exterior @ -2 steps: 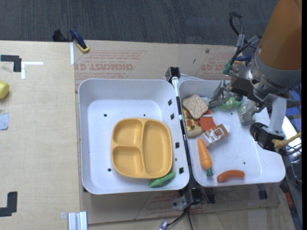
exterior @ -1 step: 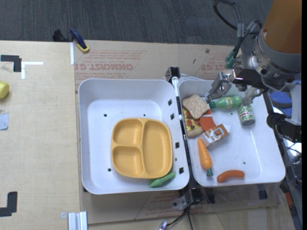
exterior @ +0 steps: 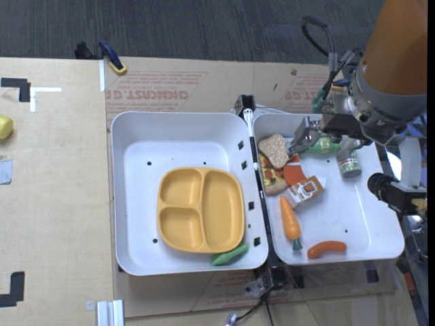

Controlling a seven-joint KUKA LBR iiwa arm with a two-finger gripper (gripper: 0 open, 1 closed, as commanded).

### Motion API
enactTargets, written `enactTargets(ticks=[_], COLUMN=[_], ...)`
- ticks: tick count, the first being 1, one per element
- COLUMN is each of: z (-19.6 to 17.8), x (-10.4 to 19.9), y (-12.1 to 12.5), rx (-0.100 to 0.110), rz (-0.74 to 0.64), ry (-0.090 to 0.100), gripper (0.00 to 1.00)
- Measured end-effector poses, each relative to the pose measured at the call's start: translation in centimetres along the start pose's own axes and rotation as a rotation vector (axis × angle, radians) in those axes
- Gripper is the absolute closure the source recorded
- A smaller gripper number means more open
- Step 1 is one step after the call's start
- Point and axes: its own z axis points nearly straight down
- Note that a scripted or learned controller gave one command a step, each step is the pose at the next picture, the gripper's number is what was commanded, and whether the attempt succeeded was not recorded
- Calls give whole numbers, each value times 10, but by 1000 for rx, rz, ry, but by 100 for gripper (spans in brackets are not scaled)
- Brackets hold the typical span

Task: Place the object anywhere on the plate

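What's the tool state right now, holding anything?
Tool: above the right white bin, beside the brown bread slice; open or closed cannot be told, and no object visibly held.

Plate (exterior: 201,209): yellow-orange plastic, smooth, dull sheen. Bins (exterior: 136,182): white plastic, smooth, faintly glossy. Carrot (exterior: 290,221), sausage (exterior: 327,249), bread slice (exterior: 275,150): toy plastic (bread looks matt, speckled). Bench (exterior: 54,202): pale wood-look, matt. Cardboard sheet (exterior: 177,90): brown, printed, matt.
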Motion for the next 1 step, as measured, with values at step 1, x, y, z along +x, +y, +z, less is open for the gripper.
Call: enactTargets(ticks=[1], z=[-13], x=[33], y=[-1], rx=[-1], rz=[-31], ry=[1], gripper=[0])
